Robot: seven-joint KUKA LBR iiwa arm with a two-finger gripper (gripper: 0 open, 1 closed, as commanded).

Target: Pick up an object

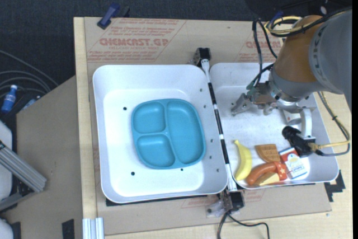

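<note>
Bench (145, 36) with a printed board top carries two white bins side by side. Grey arm (313, 59) with its orange band comes in from the right over the right bin's far right corner.

Left bin (112, 92): one blue divided plate (168, 132), three compartments, lying flat about mid-bin, a bit toward the near edge.

Right bin (235, 78): the gripper (251, 104) sits low over the bare middle of the floor, pointing toward the bin's left edge. Can't tell if it is released or clenched. Nothing seen in its grasp.

Pickable items are all bunched along the right bin's near edge, apart from the gripper:
- yellow banana (244, 159) at the near left corner, standing roughly along the left edge
- orange-red sausage (262, 173) just right of the banana, touching it at the lower end
- red and white packet (295, 166) toward the near right corner, next to the sausage
- brown slice (267, 151) just behind the sausage, between banana and packet

Small blue clip (109, 15) lies at the bench's far left corner, outside both bins.
</note>
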